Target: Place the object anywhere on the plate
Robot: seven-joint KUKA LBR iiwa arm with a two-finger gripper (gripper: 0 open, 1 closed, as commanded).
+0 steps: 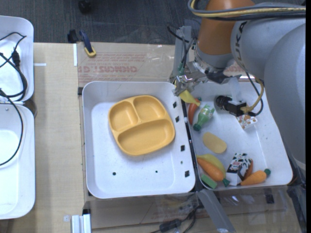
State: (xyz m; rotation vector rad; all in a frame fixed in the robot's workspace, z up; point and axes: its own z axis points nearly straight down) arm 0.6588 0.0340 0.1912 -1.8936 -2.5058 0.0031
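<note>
At the right bin's (272,130) near edge lie two carrots (212,169), a green piece and a small cow-patterned carton (237,168), partly overlapping and hard to separate. Mid-bin rests a pale oval piece (214,142). The plate (141,124), yellow and three-sectioned, sits in the left bin (97,178) toward its far edge. A green bottle (203,117) lies by the divider. My arm (252,28) bends over the far corner, my pincer (183,85) low above a yellow piece (189,98); whether it grips, I cannot tell.

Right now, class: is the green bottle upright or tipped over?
Tipped over. The bottle lies on its side on the right bin's floor, beside a carrot.
</note>
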